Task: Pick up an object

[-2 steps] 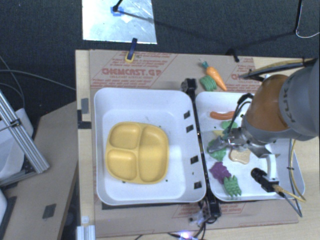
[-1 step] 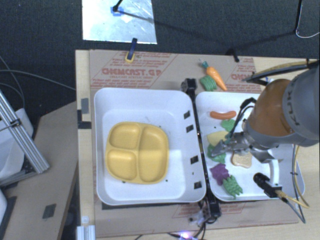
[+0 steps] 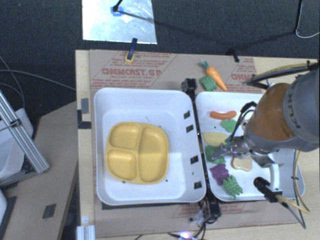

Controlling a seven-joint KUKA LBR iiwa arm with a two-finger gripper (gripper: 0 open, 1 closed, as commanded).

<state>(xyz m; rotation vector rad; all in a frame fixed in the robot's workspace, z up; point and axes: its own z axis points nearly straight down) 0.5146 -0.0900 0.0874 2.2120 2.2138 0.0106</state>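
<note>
In the left white plastic bin [image 3: 100,149] lies a yellow sectioned plastic plate [image 3: 137,152], set flat near the middle with its compartments bare, apparently a place to receive things rather than something to be grasped. Outside the bins, on the cardboard-covered bench [image 3: 150,70] just behind the divide, an orange toy carrot with a green top [image 3: 214,77] lies on its side, well out of the working area. The right white plastic bin [image 3: 235,102] holds the loose toy foods the task most likely concerns, clustered along its left half: an orange-red toy sausage [image 3: 223,114] towards the back, a pale yellow piece [image 3: 215,137] below it, green leafy pieces [image 3: 214,151] beside that, a purple bunch-like toy [image 3: 219,172] and a green ridged toy [image 3: 232,185] near the front wall, and a pale tan flat piece [image 3: 242,163] to their right. The grey two-finger gripper [image 3: 223,151] reaches low over the green and yellow pieces, probably aiming at one there; nothing is visibly between its fingers, and whether they stand apart or together I cannot tell.
</note>
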